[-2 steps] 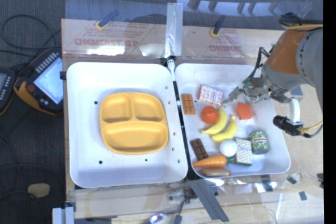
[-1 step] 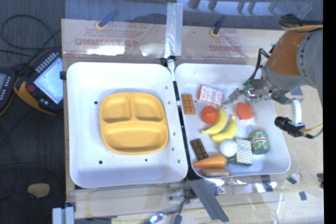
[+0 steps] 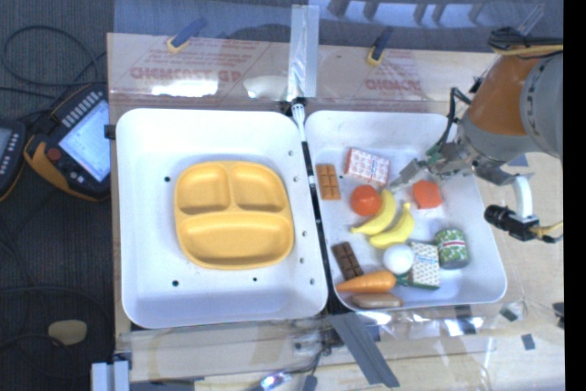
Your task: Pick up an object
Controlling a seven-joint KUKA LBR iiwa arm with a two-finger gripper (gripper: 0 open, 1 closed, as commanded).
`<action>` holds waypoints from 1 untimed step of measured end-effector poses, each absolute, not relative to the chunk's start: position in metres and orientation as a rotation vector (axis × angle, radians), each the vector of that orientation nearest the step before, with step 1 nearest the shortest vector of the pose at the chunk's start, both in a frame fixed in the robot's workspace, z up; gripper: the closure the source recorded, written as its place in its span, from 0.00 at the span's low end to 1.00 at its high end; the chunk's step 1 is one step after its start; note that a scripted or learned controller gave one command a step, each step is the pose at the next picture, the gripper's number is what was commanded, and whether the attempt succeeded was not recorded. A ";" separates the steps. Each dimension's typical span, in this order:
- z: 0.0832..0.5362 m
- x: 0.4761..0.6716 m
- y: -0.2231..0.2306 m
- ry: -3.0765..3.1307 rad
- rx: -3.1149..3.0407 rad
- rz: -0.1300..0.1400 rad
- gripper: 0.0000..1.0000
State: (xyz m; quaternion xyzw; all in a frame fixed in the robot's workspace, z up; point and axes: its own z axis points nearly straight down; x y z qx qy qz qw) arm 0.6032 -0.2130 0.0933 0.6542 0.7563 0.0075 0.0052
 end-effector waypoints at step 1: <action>0.093 0.597 -0.214 2.420 1.979 0.024 0.00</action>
